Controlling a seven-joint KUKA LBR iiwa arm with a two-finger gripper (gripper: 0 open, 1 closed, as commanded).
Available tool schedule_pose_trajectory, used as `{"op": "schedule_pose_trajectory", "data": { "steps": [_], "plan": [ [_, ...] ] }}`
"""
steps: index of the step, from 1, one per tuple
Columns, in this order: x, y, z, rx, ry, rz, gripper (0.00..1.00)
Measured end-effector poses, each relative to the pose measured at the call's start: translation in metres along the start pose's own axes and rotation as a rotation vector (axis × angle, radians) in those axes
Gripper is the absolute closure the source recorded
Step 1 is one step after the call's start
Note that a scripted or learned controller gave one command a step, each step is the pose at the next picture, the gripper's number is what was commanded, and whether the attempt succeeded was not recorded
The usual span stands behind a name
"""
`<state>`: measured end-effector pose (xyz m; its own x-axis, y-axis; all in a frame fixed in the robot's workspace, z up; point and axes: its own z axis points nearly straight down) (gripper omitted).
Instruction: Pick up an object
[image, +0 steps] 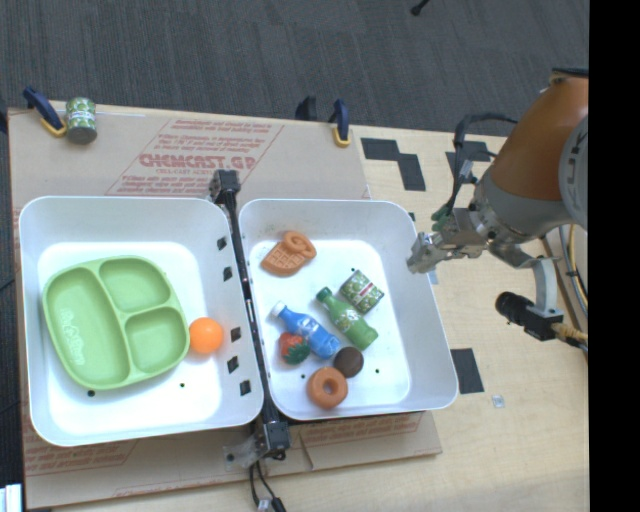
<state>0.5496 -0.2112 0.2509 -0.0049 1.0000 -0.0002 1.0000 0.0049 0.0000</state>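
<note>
Brown donut (327, 386) low in the right bin (436, 350): nothing picked yet.
Gripper (422, 252) hovers at that bin's upper-right rim; finger state I cannot tell; whole pick remains.

Dark grey carpet-like floor (250, 45) lies beyond a pale wooden bench (520, 440) bearing black markers (395, 160).
</note>
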Motion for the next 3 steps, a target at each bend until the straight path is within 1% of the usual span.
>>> {"op": "schedule_pose_trajectory", "data": {
  "steps": [1,2,3],
  "plan": [
    [0.0,0.0,0.0,0.0,0.0,0.0,0.0],
    [0.001,-0.009,0.159,0.002,0.001,-0.001,0.0],
    [0.0,-0.009,0.149,0.004,-0.001,-0.005,1.0]
  ]
}}
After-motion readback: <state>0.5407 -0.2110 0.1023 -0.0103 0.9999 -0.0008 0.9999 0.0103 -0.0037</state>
